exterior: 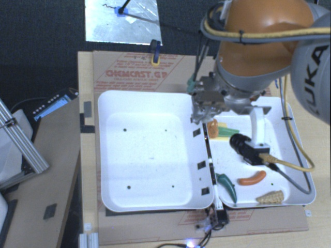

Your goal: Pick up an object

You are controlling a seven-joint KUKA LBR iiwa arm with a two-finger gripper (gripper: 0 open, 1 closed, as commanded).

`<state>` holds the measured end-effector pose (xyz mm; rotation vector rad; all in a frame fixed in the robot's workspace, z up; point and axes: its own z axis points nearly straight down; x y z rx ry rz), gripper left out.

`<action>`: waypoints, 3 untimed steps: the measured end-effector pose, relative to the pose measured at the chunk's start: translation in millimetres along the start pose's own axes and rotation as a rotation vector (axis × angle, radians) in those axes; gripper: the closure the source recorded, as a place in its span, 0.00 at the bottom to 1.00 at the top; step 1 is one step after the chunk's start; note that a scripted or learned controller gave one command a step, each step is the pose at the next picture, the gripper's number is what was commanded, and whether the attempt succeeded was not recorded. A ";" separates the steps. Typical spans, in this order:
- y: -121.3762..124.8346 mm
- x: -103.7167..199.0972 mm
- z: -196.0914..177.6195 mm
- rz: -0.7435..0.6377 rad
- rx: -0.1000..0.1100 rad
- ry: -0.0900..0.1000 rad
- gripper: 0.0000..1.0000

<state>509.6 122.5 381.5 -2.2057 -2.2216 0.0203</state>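
In the right bin lie several small items. A small orange piece rests near the bin's left wall, with a yellow-green piece touching its right side. A dark green pepper lies toward the front left, a red-orange sausage to its right, and a tan waffle-textured wedge in the front corner. My gripper hangs over the divide between the two bins, just up and left of the orange piece. Nothing shows between its tips.
The left bin stands beside the right one, both on a cardboard sheet. A shiny foil plate lies at the back. An aluminium frame stands off the bench's left side.
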 end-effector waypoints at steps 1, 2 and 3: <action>-9.6 -95.6 -161.6 0.014 -0.038 0.002 1.00; -25.3 -90.2 6.6 0.006 -0.003 0.000 1.00; 13.0 -48.5 69.6 0.001 -0.012 0.002 1.00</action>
